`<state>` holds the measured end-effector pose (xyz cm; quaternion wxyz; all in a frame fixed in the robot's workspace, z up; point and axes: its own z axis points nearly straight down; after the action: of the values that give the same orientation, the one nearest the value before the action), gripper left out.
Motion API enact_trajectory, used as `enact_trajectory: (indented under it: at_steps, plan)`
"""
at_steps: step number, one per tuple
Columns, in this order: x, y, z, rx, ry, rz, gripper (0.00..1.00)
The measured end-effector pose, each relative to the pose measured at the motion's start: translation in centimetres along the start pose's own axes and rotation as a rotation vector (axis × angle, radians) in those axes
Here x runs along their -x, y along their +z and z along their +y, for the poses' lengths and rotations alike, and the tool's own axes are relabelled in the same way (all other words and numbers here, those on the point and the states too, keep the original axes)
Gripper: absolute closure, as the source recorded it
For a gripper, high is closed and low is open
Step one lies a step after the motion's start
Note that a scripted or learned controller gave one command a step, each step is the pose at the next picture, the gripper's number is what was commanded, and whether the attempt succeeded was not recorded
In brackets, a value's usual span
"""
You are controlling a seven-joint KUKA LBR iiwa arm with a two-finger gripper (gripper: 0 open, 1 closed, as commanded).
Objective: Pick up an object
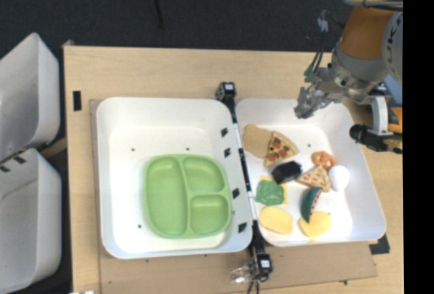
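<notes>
We look down at a slant on a pale wooden tabletop [156, 72] set against a dark floor, with two white box-like shapes at the left edge of the view. Two shallow white bins sit side by side on the tabletop, their inner walls touching along a clipped seam. The left bin [122, 123] carries a green divided plate [187, 195] with three compartments, lying toward its near half.

The right bin [359, 211] holds a cluster of toy food in its near half. A pizza slice [279, 148] lies on a tan bread-like piece [253, 139] near the seam. Just below sits a small black object [287, 171], and beside it a second, smaller pizza wedge [314, 178]. An orange ring-shaped piece [323, 159] and a white egg [338, 177] rest close to the bin's right side. Toward the front lie a green leafy piece [270, 192], a round yellow piece [276, 220], a watermelon slice [310, 202] and another yellow piece [317, 223].

The grey arm [363, 49], with its orange band, reaches in from the right and leans down over the far right corner of the right bin. The gripper [306, 107] hangs above bare white bin floor, well apart from the toy food, with nothing between its fingers; we cannot tell how far open it stands.
</notes>
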<state>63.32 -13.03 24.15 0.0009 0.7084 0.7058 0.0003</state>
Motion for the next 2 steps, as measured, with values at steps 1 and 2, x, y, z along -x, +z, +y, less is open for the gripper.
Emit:
enact_trajectory:
  at_steps: [1, 2]
  plan:
    - [-2.2, 0.9, -4.7, -0.004, 0.008, 0.000, 1.00]
    - [-3.7, 1.5, -9.7, -0.005, 0.001, 0.000, 1.00]
